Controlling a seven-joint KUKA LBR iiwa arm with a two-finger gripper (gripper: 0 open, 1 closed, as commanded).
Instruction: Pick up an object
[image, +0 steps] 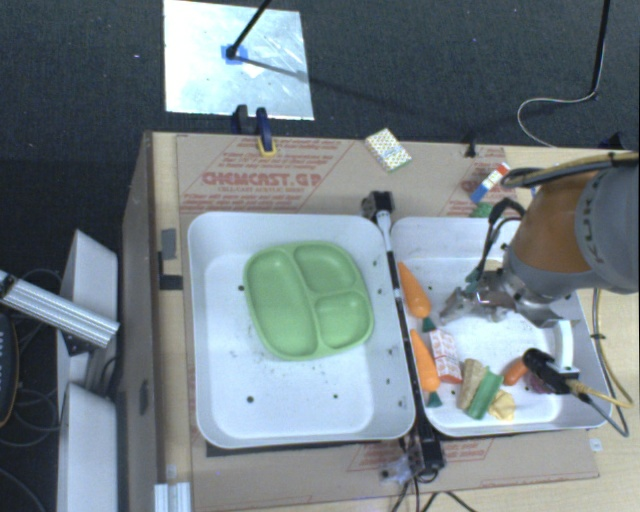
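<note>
Over the right bin (455, 240), my fingers (462, 303) hang low and a little apart, with nothing between them, near the upper carrot (413, 290). I judge I am here because this carrot lies free, while other food crowds the near edge.

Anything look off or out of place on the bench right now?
Nothing spilled or damaged. The green divided plate sits askew in the left bin, and the toy foods bunch along the right bin's left wall and near edge.

Robotics lab: cardboard-topped bench (300, 170), twin white bins (215, 300), loose cables (570, 100), dark carpet.
</note>
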